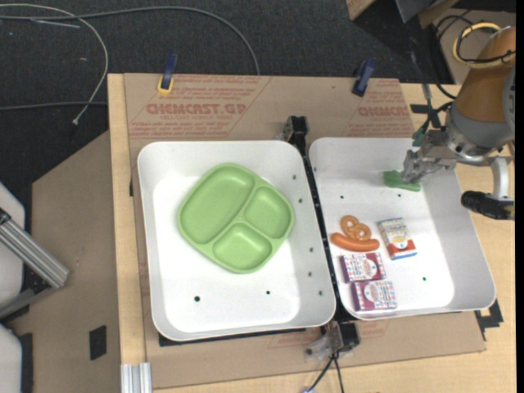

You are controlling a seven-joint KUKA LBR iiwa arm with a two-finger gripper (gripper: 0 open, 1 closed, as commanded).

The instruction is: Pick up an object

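Our end effector (413,170) sits low in the far part of the right bin (458,293), directly over a small green piece (402,181) that lies flat on the bin floor. We cannot tell its state from this slanted view: its tip merges with the green piece, and no hold can be confirmed.

We judge the step in hand to be the approach, or the grasp itself, on that green piece. The next move would call for a firm closure on it and then a straight lift, with a check that the piece actually rises off the floor. It looks thin and flat, so it may slip out.

The green piece reads as a short slab. Its long axis seems to run roughly left to right, tilted slightly toward the near side, though part of it is covered.

Nearer to us in the same bin lie a pretzel (352,224), a toy sausage (354,241), a small carton (396,237) and two purple packets (368,279), all well apart from the end effector.

The left bin (164,301) holds a green divided plate (236,217). Both bins rest on a cardboard-covered worktop (205,97).
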